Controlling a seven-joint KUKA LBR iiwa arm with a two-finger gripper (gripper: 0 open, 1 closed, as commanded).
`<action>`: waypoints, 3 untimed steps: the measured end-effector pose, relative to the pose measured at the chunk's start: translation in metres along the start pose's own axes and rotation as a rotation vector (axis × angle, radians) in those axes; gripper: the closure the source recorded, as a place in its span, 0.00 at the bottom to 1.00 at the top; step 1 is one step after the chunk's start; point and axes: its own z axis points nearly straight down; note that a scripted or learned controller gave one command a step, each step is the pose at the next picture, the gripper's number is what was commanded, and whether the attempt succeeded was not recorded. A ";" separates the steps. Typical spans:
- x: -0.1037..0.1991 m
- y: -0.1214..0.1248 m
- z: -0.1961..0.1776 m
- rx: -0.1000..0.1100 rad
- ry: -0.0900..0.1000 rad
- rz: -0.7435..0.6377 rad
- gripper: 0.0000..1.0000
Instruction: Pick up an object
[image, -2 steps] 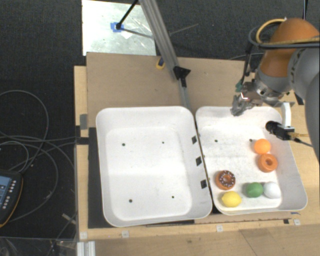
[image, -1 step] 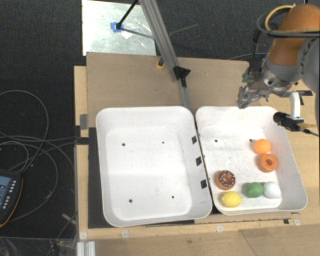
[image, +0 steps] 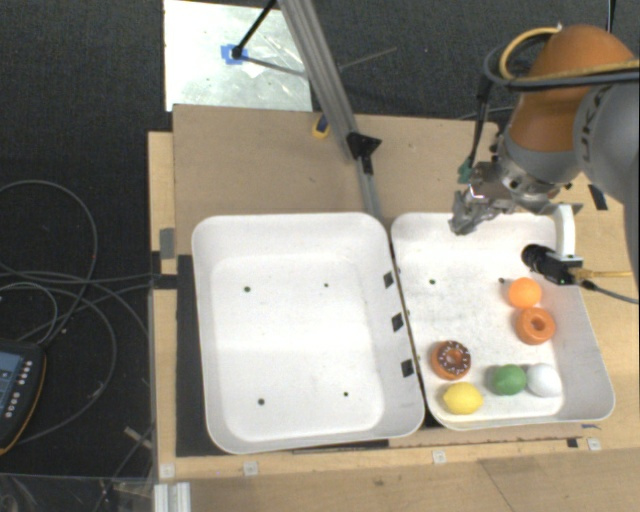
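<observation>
**Toy food waits in the right bin**

The gripper (image: 466, 222) hangs over the bin's top edge; I cannot tell how it is set. An orange ball (image: 524, 293) lies nearest, with other toys below. It looks light, smooth and roly. Pinch its middle.

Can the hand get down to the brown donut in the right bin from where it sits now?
Probably yes. The hand hangs over the right bin's far end, and the brown donut lies uncovered nearer the front, with the lemon close beside it but nothing lying over it.
</observation>
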 end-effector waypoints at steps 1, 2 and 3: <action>0.046 -0.027 -0.009 0.000 0.001 -0.001 1.00; 0.094 -0.040 -0.019 -0.001 0.001 -0.002 1.00; 0.143 -0.053 -0.027 -0.001 0.002 -0.002 1.00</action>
